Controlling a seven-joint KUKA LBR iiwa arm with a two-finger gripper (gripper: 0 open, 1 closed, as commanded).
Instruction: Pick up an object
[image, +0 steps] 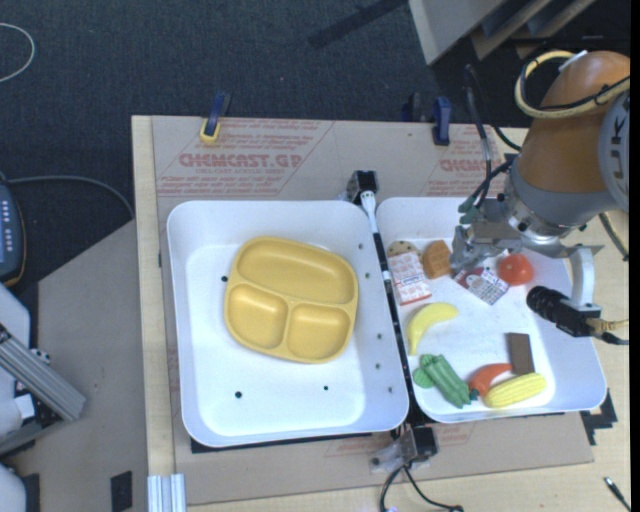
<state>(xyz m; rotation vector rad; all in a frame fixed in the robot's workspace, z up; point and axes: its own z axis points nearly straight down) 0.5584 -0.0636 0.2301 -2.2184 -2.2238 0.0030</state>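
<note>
Camera view: gripper (470, 262), grip unreadable, crowded by cookie (437, 259), packet (488, 287), tomato (515, 268).

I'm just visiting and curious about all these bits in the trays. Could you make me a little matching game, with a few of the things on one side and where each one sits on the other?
Things:
1. yellow divided plate
2. banana
3. corn cob
4. tomato

Places:
A. near corner of the right bin, beside a brown block
B. alone in the left bin
C. far part of the right bin, close by the gripper
D. right bin, near the divider between the bins

Pairs: 1-B, 2-D, 3-A, 4-C
</note>
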